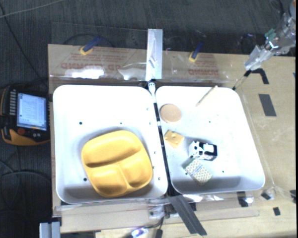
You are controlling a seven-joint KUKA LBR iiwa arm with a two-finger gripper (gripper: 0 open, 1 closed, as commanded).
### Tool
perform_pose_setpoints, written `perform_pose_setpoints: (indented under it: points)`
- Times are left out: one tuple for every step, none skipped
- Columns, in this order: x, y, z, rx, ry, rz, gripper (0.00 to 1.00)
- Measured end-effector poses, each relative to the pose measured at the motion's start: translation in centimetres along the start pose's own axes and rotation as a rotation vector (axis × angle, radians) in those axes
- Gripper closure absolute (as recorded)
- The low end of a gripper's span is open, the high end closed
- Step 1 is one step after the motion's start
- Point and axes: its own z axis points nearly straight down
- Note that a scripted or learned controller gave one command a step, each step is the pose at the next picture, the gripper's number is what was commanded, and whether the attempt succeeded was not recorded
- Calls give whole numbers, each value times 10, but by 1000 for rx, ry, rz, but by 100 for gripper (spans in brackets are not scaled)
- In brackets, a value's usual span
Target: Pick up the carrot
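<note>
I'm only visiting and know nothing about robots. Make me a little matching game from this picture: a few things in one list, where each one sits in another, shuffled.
Things
1. yellow divided plastic tray
2. round tan disc
3. black-and-white toy piece
4. orange handheld screen unit

Places
A. on the dark floor, left of the bench
B. right bin, near its top left corner
C. left bin
D. right bin, near its middle

Pairs: 1-C, 2-B, 3-D, 4-A
</note>
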Motion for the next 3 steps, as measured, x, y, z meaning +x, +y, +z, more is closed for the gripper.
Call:
perform_pose_setpoints:
  points:
    - [0, 1, -10, -1, -2, 0, 100]
    - [0, 1, -19, -3, -3, 0, 100]
    - [0, 2, -28, -4, -5, 0, 100]
